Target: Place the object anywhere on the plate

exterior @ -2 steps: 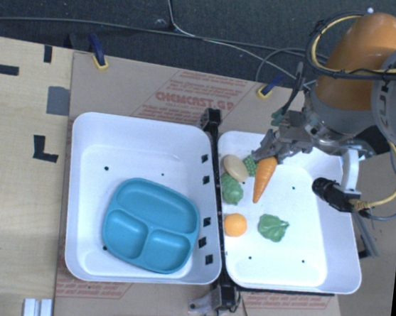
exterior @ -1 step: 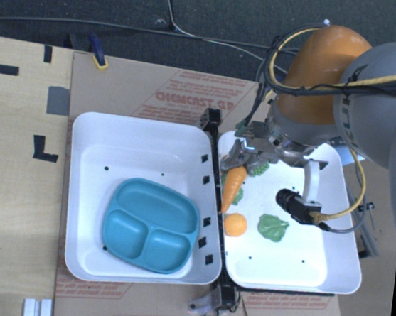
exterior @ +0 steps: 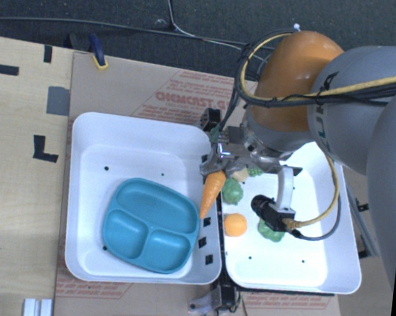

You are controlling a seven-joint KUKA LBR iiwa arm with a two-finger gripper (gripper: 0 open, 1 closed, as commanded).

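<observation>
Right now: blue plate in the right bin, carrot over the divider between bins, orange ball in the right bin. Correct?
Not quite. The camera view shows the plate in the left bin, not the right. The rest holds: the carrot is over the divider, and the orange ball is in the right bin.

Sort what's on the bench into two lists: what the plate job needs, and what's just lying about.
Belongs to the job:
- carrot, at the gripper, over the divide between the bins
- blue plate in the left bin

Lying about, all in the right bin:
- orange ball
- green piece next to the carrot
- green piece under the black fitting
</observation>
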